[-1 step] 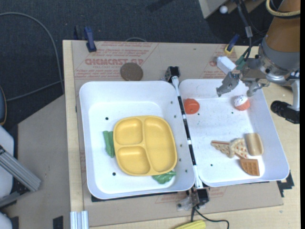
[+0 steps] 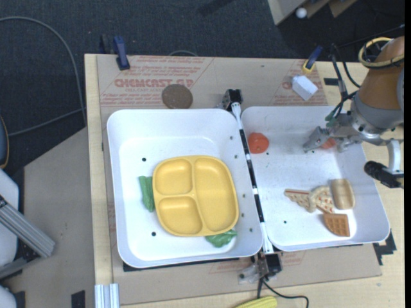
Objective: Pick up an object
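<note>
Nearest the lens, at the bench's front edge (image 2: 192, 281), a small dark clamp (image 2: 263, 266) sits under the seam where the two bins meet, with a bit of yellow cable (image 2: 257, 302) just below it. Pincer findings: the gripper (image 2: 331, 140) is low inside the upper right part of the right bin (image 2: 289, 236), its two grey fingers (image 2: 314, 140) spread apart, with a small orange-red object (image 2: 329, 143) seen in the gap; whether the fingers actually clamp it cannot be told from this angle. The grey arm with its orange band (image 2: 382, 85) enters from the right just above. To the left of the gripper, near the bin's left wall, lies a round orange-red piece (image 2: 258, 142), apart from it. Toward the front of the same bin rest a pizza slice (image 2: 311, 199), a tan bread-like piece (image 2: 341, 193) touching it, and a waffle-patterned piece (image 2: 338, 224) just in front. The left bin (image 2: 122, 172) holds a yellow divided plate (image 2: 194, 194), lying flat, with a green item (image 2: 147, 192) tucked at its left edge and another green item (image 2: 221, 239) at its front right corner. Behind the bins, on the board, sit a brown disc (image 2: 176, 97), a blue clip (image 2: 120, 52) and a white block (image 2: 304, 86).
</note>
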`<state>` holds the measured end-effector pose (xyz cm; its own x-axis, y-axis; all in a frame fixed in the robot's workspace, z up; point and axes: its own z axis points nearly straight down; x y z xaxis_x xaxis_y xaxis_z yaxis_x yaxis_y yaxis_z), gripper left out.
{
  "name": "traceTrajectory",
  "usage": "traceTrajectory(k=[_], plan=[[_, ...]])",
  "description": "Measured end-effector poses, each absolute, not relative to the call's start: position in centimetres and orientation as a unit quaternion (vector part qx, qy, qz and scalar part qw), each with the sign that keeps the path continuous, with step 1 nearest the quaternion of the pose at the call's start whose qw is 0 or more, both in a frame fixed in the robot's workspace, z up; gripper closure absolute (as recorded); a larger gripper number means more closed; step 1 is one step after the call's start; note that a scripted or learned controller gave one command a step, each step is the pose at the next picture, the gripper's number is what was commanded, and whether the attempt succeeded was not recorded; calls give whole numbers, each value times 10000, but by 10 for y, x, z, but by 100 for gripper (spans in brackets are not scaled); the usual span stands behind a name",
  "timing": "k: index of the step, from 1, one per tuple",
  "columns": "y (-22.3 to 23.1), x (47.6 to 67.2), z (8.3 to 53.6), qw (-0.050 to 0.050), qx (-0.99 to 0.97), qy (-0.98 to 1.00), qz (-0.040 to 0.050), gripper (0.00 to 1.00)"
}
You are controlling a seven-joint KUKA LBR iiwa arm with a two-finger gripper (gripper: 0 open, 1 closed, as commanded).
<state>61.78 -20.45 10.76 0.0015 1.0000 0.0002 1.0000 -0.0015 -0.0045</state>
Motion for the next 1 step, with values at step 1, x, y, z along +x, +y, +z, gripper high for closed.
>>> traceTrajectory(k=[1], plan=[[-217, 654, 85, 34, -7055, -7087, -30, 0]])
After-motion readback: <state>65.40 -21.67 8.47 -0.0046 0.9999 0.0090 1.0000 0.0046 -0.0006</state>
